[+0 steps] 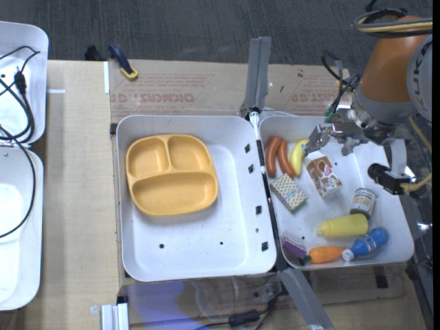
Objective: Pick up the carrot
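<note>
Although the gripper [322, 137] hangs over the right bin's [402, 253] far end, its finger state cannot be told. The carrot [326, 254] lies along the near wall beside a blue bottle [366, 245]. Likely light, rigid plastic, smooth; grasp across its thick middle.

Your colours, left bin to right bin

You have a plain yellow-orange divided plate [172, 174] in the white left bin [192, 253], and the white right bin [395, 249] carries the bright things: an orange carrot [326, 255] beside a purple piece [294, 247], a yellow squeeze bottle [342, 226], a blue bottle [366, 245] with a white cap, two red-orange sausages [278, 155], a yellow banana [297, 157], a small carton [323, 175] printed in what looks like red and white, and a pale speckled box [289, 192]. Your desk [75, 184] is light wood; the arm [392, 67] is orange over grey.
</note>
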You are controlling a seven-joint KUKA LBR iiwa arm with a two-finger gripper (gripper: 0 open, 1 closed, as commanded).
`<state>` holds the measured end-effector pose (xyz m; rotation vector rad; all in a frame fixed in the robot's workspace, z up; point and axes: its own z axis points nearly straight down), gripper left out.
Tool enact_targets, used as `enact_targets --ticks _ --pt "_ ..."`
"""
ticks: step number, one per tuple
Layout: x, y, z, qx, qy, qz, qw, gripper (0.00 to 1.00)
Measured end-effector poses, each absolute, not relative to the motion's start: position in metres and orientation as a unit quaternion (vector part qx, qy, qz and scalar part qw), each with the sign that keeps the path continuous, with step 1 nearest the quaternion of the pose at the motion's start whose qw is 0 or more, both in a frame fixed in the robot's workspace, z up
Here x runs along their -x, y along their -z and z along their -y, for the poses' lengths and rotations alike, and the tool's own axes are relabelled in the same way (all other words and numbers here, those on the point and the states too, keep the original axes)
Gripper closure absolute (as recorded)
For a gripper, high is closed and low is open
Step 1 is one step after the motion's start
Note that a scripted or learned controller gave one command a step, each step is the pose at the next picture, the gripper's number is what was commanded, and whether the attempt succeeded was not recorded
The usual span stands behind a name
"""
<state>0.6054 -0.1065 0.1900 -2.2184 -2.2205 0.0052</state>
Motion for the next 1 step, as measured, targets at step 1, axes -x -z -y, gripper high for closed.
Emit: enact_targets --ticks 1 --pt "-0.5181 -0.1944 0.1133 0.691 -0.0012 0.723 0.001 0.0"
